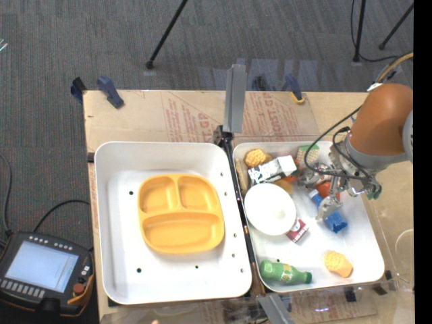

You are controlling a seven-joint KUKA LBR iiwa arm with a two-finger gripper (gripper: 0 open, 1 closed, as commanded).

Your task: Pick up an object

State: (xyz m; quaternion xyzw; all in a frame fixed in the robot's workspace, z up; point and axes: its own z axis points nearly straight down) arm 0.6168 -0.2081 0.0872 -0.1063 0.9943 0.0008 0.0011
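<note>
My gripper (329,206) hangs over the right part of the right bin (374,248), below the arm's orange band (381,119). Just under it and slightly to the right lies a blue block (337,223). A small orange-red piece (325,188) sits beside the wrist. Nothing shows clearly between the jaws. Other loose items in this bin are a white round bowl (270,209), a white carton (273,169), a small red can (297,231), a green bottle (285,273), a yellow ridged toy (338,264) and a waffle-like biscuit (256,157).
The left bin (108,181) holds a yellow divided plate (181,213). A grey post (234,103) stands behind the seam between the bins. A teach pendant (44,268) lies at the lower left, off the bench.
</note>
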